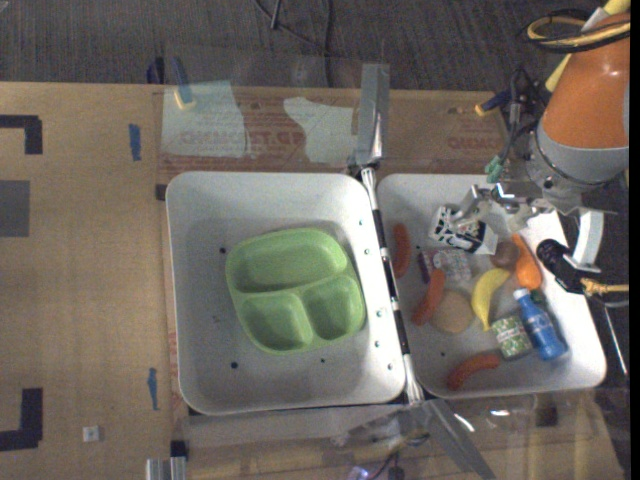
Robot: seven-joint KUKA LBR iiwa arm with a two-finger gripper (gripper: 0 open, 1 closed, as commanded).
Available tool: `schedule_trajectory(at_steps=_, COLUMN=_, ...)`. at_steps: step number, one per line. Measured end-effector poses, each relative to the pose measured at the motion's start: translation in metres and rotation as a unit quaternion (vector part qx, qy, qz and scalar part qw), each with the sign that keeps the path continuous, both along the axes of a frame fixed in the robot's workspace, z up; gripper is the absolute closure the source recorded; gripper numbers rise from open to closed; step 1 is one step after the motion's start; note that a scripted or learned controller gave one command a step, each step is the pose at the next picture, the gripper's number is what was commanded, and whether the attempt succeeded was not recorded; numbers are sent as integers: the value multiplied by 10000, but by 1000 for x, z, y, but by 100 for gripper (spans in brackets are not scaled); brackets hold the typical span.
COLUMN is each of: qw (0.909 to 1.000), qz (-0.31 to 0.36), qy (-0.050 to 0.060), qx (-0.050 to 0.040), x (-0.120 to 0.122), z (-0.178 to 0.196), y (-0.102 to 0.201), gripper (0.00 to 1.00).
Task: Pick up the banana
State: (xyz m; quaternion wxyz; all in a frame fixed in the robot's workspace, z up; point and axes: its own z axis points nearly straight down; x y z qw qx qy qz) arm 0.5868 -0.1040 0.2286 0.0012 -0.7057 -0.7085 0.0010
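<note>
Sausage [472, 370] lies nearest in the right bin [585, 373], below the banana [487, 296]. Banana sits mid-bin, hemmed by a bottle [541, 325] to its right and a bun [452, 313] to its left, so access looks tight. Beyond the banana hangs the tool [497, 200]; its state I cannot tell.

Faint lettering on the cardboard sheet [205, 133] is too blurred to read.
</note>
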Motion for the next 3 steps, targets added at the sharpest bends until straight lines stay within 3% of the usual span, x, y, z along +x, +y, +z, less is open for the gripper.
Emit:
schedule_trajectory(at_steps=1, qw=9976, qz=-689, qy=-11, qx=0, x=-56, z=-125, y=-32, gripper=0)
schedule_trajectory(at_steps=2, qw=9975, qz=-702, qy=-16, qx=1, x=-55, z=-117, y=-33, gripper=100)
schedule_trajectory(at_steps=3, qw=9954, qz=-953, qy=-9, qx=-7, x=-39, z=-16, y=-3, gripper=100)
